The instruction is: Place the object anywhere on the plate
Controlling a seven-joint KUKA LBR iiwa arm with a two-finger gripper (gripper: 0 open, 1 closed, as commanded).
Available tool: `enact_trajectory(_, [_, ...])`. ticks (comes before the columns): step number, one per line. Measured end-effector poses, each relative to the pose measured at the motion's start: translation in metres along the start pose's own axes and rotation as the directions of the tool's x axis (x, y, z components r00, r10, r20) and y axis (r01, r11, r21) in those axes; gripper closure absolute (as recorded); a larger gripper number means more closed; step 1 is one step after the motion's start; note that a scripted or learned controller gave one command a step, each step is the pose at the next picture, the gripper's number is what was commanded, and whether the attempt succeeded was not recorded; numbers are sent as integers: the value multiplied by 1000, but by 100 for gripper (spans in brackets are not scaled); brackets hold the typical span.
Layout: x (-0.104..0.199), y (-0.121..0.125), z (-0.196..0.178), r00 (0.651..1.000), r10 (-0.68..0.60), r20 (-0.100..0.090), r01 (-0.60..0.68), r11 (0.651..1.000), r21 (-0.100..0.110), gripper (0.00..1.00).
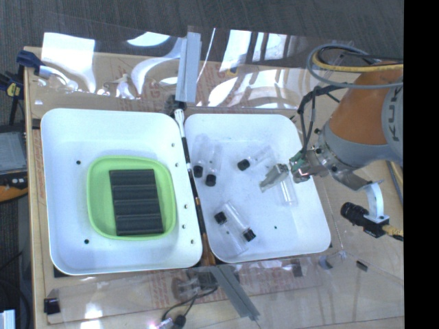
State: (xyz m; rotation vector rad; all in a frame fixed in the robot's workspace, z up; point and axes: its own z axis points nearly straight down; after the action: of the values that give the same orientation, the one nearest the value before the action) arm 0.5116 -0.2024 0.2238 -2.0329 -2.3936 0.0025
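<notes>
Pincer (276,177): we cannot tell its state. Clear vials (236,219) beneath it in right bin (312,235); green plate (96,184) far left.

One fixed camera looks slantwise down on both bins (48,184).

My gripper (276,177) hangs over the right bin (312,235) among clear vials (236,219) with black caps. The left bin (58,242) holds a green plate (96,214) bearing a dark ribbed block (136,201).
</notes>
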Motion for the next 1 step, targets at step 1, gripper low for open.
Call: enact_trajectory(1, [-7,-1,-21,1000,20,-2,-20,1000,0,0])
